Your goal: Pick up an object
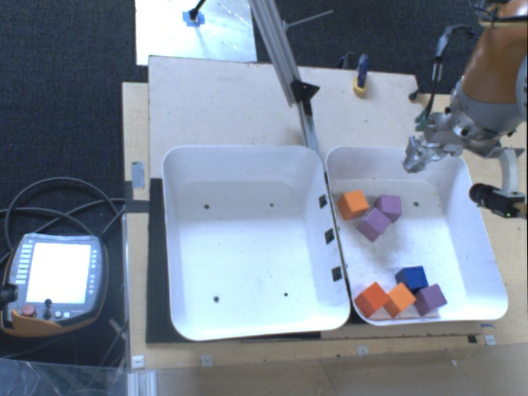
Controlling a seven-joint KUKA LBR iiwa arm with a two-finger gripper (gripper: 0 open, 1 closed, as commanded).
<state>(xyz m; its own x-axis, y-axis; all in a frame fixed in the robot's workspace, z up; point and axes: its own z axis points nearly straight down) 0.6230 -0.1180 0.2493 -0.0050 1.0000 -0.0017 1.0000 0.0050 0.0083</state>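
At the lower right of the frame, near the front edge of the right bin (pixel 474 246), four blocks sit bunched together: a red-orange block (pixel 372 299) touching an orange block (pixel 400 299), with a purple block (pixel 430 299) just beside that and a blue block (pixel 412 278) right behind them. Further back, in the bin's upper left part, an orange cube (pixel 354 204) lies beside two purple cubes (pixel 388 206) (pixel 373 223) that touch each other. Beyond them, at the upper right, the gripper (pixel 415 157) hangs over the bin's back rim, well apart from every block, and I cannot tell how its tips stand.
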